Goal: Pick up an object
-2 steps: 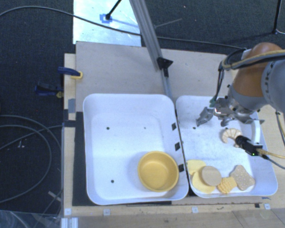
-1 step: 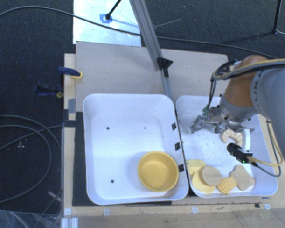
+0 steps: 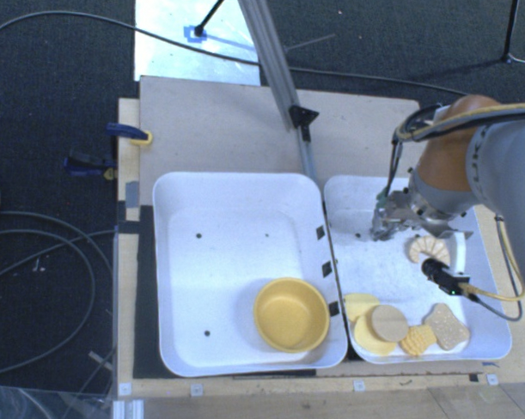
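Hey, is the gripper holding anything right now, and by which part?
Nothing shows between the fingers of the gripper; it hangs low over bare floor of the right bin.

I work in what looks like a robotics lab or test cell: my bench [image 3: 248, 126] is a plain board set on dark carpet [image 3: 52, 77], with two shallow white bins [image 3: 186, 193] side by side on it and black tape marks along their shared edge. Loose cables [image 3: 37, 274] lie coiled on the floor to one side, clamps [image 3: 128, 133] grip the board's edge, and a slanted metal pole [image 3: 276, 67] rises from a floor plate behind it. My grey arm [image 3: 496, 161] trails its own yellow and black wiring.
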`<state>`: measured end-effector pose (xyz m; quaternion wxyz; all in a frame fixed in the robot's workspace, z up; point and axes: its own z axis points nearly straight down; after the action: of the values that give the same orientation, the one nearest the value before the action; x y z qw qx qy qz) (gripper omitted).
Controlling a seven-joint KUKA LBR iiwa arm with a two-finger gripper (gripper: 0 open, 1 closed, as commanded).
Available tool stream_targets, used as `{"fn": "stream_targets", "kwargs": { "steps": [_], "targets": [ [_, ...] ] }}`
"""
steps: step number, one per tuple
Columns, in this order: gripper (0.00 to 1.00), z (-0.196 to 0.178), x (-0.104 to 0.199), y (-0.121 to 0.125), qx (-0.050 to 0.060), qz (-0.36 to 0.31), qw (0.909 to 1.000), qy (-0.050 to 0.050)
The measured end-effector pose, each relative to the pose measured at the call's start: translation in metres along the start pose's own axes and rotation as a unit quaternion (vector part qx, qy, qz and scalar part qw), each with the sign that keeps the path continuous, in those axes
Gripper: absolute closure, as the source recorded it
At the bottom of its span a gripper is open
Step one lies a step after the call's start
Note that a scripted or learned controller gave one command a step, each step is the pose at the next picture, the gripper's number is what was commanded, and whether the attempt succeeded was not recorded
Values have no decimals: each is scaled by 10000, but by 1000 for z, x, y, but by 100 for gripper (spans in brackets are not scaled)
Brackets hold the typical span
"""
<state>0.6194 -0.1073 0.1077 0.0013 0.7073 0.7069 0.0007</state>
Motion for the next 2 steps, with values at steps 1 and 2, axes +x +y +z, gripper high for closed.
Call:
{"fn": "stream_targets", "kwargs": {
  "steps": [1,2],
  "targets": [
    [100,-64,4,6,-29,-27,10000,-1],
    [100,-119,-1,17,-31,-29,10000,-5]
  ]
}}
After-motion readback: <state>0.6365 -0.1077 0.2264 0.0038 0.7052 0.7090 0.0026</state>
